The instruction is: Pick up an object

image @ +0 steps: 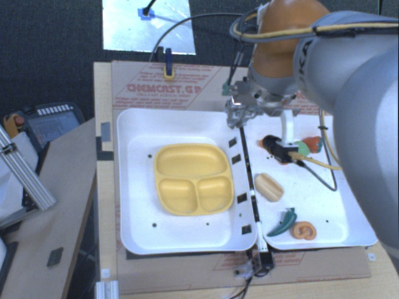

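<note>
Above the far end of the divider between the two white bins, the end effector (237, 114) is shown; its opening cannot be told. A yellow divided tray (192, 178) is seen in the left bin (134, 167), while a tan bread-like piece (269, 187), a green object (282, 223) and an orange curl (305, 230) are seen in the right bin (340, 220).

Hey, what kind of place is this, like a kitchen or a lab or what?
Most likely a robotics lab or test bench, not a kitchen. A robot arm reaches over two white bins taped to cardboard, holding toy-like items such as a yellow divided tray, and a handheld control pendant sits at the side.
</note>
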You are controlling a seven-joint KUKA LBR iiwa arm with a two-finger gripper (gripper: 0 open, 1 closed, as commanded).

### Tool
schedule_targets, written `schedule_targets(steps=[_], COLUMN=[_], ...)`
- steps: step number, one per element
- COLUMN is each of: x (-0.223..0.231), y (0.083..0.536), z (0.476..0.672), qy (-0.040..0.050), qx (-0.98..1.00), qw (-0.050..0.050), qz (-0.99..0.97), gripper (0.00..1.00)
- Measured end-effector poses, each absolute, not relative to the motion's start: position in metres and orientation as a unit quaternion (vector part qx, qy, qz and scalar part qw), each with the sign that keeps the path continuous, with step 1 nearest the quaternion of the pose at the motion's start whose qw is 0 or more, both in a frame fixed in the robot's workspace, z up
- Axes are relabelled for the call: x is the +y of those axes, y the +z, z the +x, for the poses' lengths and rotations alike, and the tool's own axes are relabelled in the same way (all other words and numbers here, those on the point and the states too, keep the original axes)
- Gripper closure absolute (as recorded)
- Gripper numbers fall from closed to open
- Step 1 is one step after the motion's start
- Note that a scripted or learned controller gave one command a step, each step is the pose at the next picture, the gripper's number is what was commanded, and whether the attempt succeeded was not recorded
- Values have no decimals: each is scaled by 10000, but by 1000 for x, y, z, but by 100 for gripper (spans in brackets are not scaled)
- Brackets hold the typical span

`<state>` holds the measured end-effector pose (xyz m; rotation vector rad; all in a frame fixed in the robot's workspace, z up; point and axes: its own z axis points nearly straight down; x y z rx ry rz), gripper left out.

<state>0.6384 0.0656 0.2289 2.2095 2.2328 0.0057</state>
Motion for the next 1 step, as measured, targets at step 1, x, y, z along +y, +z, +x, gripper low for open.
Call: schedule_targets(steps=[1], x=[109], y=[229], z=[654], qy=[17], qx=[7098], qw=[10], qz=[7044], gripper=[100])
